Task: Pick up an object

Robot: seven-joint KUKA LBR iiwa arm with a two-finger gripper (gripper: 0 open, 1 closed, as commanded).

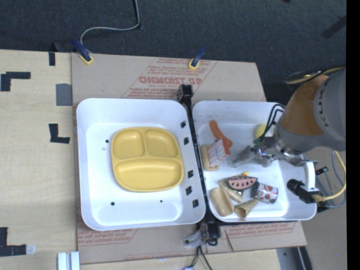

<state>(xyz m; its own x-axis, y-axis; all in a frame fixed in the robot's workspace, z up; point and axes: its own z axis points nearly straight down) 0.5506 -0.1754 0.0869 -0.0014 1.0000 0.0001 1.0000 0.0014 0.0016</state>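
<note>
1. Gripper [243, 156] is hanging low over the right bin [247, 112], its fingers spread apart and gripping nothing; the arm [306, 120] is reaching in from 3 o'clock.
2. Nothing is sitting between the fingers, so the pick is not yet done, as far as I can judge.
3. Candidate objects are all lying in the right bin: an orange carrot [221, 135] at the gripper's 10 o'clock, a tan packet [212, 154] at its 9 o'clock, just beside the fingertips, and a watermelon slice [242, 183] at its 6 o'clock.
4. Further toward 6 o'clock, a cone [246, 208], a bread piece [220, 202] and a small can [265, 193] are crowding together, touching or nearly so.
5. Something yellow [260, 130] is peeking out at the gripper's 1 o'clock, partly hidden by the arm.
6. Left bin [90, 151] is holding a yellow divided tray [147, 158], well apart from the gripper.
7. Remaining, by my reading: closing on one item, likely the packet or carrot, and lifting it.
</note>
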